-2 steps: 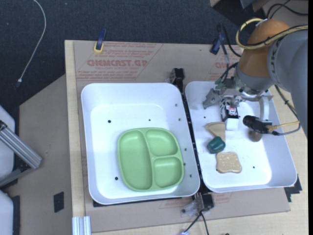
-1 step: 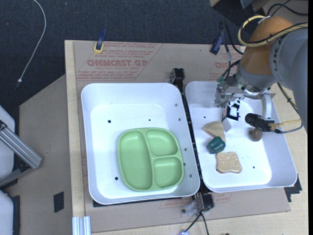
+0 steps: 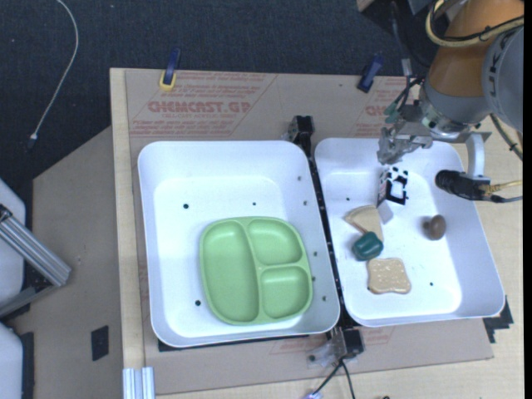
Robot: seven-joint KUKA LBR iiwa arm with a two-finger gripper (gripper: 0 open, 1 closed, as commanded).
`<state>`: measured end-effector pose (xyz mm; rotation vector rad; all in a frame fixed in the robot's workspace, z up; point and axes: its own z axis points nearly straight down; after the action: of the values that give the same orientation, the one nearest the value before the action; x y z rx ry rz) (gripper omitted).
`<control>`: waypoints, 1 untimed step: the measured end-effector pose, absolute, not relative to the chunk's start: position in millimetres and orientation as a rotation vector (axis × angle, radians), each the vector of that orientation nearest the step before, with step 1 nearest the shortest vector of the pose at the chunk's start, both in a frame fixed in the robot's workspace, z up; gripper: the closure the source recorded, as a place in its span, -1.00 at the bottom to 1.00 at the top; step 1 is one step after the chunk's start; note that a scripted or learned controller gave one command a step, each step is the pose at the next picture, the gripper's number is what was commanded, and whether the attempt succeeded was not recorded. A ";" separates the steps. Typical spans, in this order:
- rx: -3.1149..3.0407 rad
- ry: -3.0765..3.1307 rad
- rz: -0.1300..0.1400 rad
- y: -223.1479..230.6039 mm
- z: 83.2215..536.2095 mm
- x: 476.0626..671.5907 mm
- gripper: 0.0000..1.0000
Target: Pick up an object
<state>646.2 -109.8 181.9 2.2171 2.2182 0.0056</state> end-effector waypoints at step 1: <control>2.218 2.219 0.004 -109.8 221.6 647.2 1.00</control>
<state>647.2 -109.8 221.6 2.2176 2.2190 0.0043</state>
